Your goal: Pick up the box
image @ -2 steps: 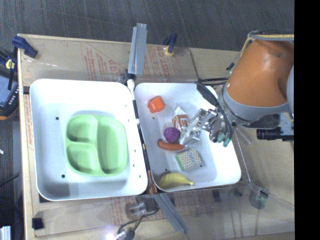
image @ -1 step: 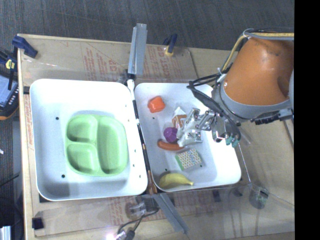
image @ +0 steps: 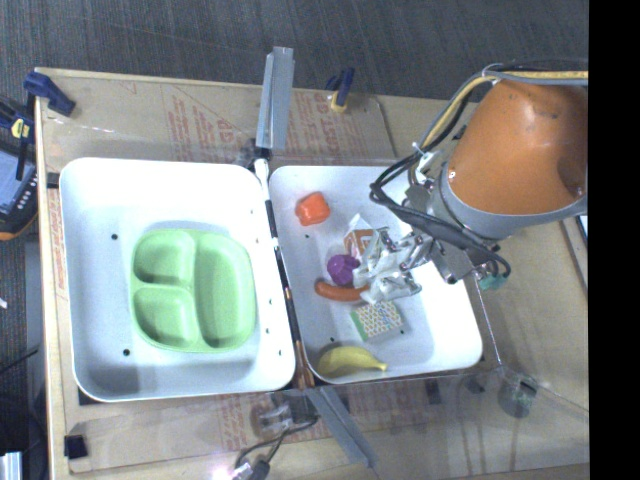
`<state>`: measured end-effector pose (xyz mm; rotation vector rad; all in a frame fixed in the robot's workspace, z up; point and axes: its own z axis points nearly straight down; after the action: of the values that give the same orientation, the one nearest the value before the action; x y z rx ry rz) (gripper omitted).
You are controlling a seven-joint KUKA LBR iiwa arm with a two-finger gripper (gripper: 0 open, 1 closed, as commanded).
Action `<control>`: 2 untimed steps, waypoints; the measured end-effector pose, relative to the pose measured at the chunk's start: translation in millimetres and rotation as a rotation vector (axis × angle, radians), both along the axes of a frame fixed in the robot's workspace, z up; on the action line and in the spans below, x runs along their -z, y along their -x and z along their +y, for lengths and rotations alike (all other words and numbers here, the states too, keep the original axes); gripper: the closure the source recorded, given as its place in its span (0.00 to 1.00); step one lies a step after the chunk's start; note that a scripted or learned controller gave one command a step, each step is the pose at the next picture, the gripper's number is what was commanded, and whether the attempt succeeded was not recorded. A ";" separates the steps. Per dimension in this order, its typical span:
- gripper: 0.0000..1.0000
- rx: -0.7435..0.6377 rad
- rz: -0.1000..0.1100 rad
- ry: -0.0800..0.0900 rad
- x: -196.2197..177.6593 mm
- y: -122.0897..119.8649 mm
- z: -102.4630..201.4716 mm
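1. Hovering low over the right bin (image: 455,343), the end effector (image: 392,268) is poised to grasp (finger state: I cannot tell).
2. The box (image: 377,319), patterned, lies flat just below it, near the banana (image: 350,360).

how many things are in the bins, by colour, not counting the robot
green: 1, the divided plate in the left bin
orange: 1, a small block
purple: 1, a round piece
red-orange: 1, a sausage shape
yellow: 1, a banana
patterned: 1, a flat box
white and orange: 1, a packet beside the gripper
total: 7
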<state>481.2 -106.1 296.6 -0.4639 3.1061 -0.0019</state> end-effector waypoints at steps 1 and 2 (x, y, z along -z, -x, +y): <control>1.00 -0.168 -0.003 0.001 -1.2 -32.5 -62.6; 1.00 -0.374 0.001 0.000 30.7 -21.0 -25.9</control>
<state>502.1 -132.1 265.9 -1.0336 2.9660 -0.0007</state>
